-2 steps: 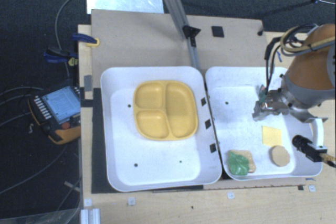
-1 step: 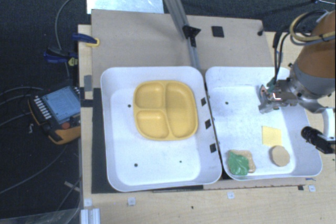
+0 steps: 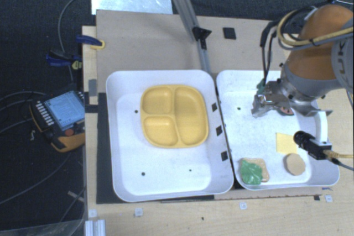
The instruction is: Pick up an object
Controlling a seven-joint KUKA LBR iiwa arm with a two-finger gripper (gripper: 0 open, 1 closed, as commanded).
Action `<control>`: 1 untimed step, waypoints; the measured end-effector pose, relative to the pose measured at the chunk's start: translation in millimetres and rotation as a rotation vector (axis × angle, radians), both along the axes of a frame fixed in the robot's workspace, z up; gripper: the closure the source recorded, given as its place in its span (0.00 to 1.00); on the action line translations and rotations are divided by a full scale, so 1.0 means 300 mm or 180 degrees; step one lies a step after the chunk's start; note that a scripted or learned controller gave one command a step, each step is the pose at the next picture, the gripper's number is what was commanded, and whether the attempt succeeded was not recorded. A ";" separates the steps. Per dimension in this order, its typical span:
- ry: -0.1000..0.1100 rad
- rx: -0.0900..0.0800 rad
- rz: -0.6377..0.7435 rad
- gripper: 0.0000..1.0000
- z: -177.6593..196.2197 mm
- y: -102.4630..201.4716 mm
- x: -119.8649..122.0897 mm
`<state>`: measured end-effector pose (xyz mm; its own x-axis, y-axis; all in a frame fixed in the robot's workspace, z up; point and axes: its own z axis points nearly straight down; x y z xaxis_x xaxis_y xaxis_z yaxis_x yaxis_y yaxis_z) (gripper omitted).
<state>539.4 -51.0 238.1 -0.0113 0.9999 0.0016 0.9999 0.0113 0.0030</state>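
In the right bin (image 3: 238, 119) lie three small objects: a flat yellow square (image 3: 285, 143), a round tan disc (image 3: 295, 164) at the front right, and a green lump on a tan slice (image 3: 253, 171) at the front. My gripper (image 3: 263, 105) hangs over the back middle of this bin, above bare white floor, well behind and to the left of the yellow square. A small reddish-brown patch (image 3: 286, 111) shows just right of the gripper, partly hidden under the wrist. Nothing visible hangs from the gripper.
A yellow divided plate (image 3: 174, 115) fills the middle of the left bin (image 3: 124, 174). The grey arm with its orange band (image 3: 318, 36) covers the right bin's back right corner. A metal pole (image 3: 185, 3) slants over the bench behind the bins.
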 end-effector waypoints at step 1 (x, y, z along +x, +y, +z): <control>0.0002 -0.0001 -0.0005 1.00 0.005 0.166 0.014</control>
